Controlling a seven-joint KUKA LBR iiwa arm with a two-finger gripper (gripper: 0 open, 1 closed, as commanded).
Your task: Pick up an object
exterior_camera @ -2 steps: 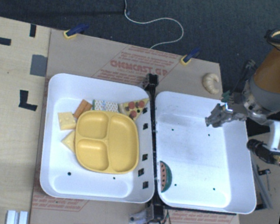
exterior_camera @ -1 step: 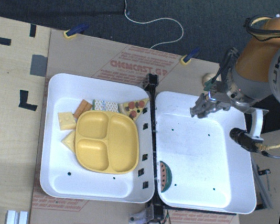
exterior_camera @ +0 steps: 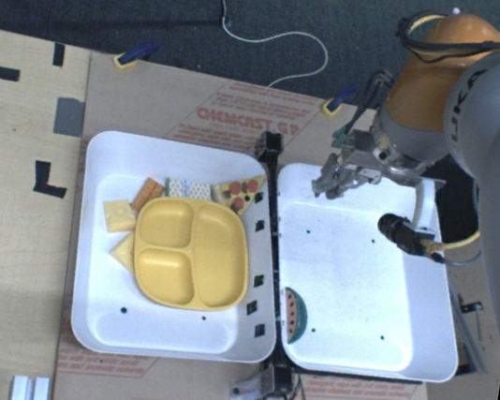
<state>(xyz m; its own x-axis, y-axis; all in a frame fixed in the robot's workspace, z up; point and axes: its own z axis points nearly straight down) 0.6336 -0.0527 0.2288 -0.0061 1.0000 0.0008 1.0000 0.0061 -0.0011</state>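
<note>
Pale wood worktop (exterior_camera: 14, 136), marked with short black tape strips, carries a brown cardboard sheet (exterior_camera: 226, 114). Two shallow white bins sit side by side on the sheet. Beyond it, at 12 o'clock, lies dark carpet with a thin white cable (exterior_camera: 276, 42) looping across.

The left bin (exterior_camera: 172, 324) holds a yellow plate (exterior_camera: 192, 253) with three compartments, lying flat near the bin's centre. Small food-like pieces crowd the plate's rim from 9 to 1 o'clock:
- a tan square piece (exterior_camera: 118, 215) at 9 o'clock
- an orange-brown piece (exterior_camera: 148, 192) at 10 o'clock
- a pale patterned strip (exterior_camera: 187, 190) at 12 o'clock
- a multicoloured piece (exterior_camera: 240, 193) at 1 o'clock, against the bin's right wall

The right bin (exterior_camera: 359, 289) holds a watermelon slice (exterior_camera: 294, 314). It sits at 8 o'clock, tucked against the wall next to the left bin.

The grey arm (exterior_camera: 479, 81) reaches in from 3 o'clock. Its pincer (exterior_camera: 331, 184) is at the right bin's 11 o'clock corner, well apart from the watermelon slice and just across the dividing walls from the multicoloured piece. At this angle I cannot tell whether the pincer is released or clenched.
</note>
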